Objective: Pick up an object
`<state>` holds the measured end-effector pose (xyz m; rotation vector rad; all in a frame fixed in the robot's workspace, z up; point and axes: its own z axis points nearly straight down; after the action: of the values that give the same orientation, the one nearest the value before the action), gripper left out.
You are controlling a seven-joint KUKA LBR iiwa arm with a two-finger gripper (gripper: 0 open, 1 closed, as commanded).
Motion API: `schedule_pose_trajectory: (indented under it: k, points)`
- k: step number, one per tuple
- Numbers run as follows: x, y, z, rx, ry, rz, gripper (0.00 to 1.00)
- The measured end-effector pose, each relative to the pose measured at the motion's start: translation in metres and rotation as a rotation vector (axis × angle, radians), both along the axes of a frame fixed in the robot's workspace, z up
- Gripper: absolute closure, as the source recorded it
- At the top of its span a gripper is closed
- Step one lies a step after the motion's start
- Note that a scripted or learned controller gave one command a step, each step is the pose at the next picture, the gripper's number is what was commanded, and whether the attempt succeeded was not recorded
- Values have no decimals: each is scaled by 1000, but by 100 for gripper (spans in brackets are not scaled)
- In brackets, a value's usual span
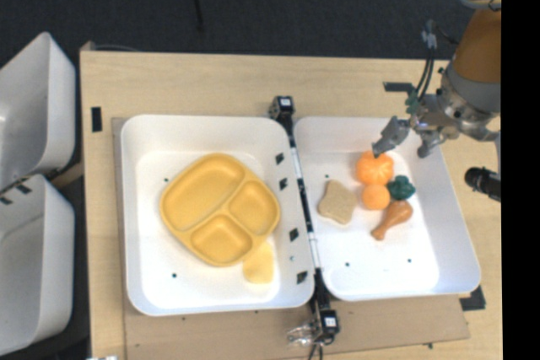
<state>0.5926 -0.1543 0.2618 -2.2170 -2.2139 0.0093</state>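
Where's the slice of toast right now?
In the camera view, the toast slice lies in the right bin, near its left wall, just left of the small orange and lower-left of the bigger orange.

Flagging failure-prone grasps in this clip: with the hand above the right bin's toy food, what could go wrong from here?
1. The oranges, broccoli and drumstick sit tightly clustered, so the hand may nudge neighbours or catch two at once.
2. The oranges are round and could roll out of a pinch.
3. The bread lies flat on the bin floor, which likely makes it hard to get fingers under.
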Motion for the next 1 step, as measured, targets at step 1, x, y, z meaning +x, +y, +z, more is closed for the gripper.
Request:
schedule_pose_trajectory:
  k: [1]
  points:
    - [2,0,7,-1,-11,2,0]
